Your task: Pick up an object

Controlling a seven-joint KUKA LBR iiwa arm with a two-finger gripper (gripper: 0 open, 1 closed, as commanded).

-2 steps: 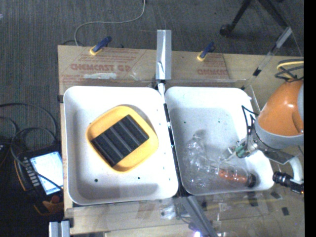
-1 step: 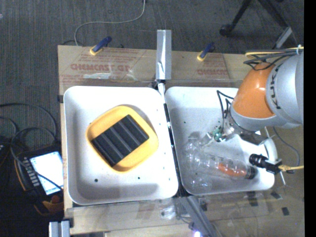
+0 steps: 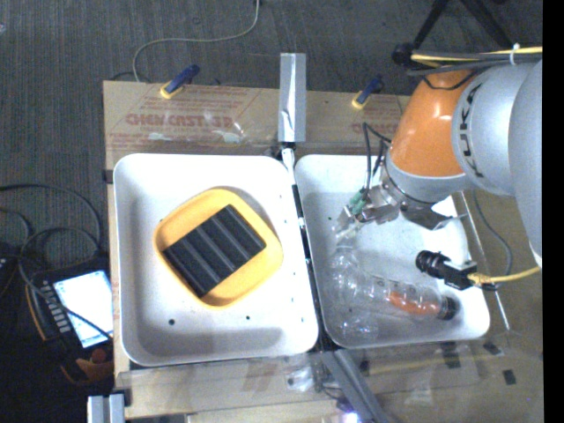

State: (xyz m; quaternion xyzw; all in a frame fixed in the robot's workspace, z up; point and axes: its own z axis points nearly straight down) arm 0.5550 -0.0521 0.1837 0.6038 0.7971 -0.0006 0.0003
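Note:
In the left bin (image 3: 141, 324) lies a yellow pad with a black ribbed top (image 3: 218, 245), set at a slant. In the right bin (image 3: 471, 320) a crumpled clear plastic bottle (image 3: 350, 267) lies at the left side. A second clear bottle with orange contents and a dark cap (image 3: 412, 301) lies near the front. My gripper (image 3: 359, 208) hangs over the back left of the right bin, just above the upper end of the crumpled bottle. The arm's orange band (image 3: 432, 130) hides much of the bin's back right.
A black connector with a yellow cable (image 3: 441, 267) sticks out from the arm over the right bin. A metal post (image 3: 292, 104) stands behind the divide between the bins. Blue clamps (image 3: 179, 80) hold the cardboard at the back. A tablet (image 3: 75, 302) lies on the floor at left.

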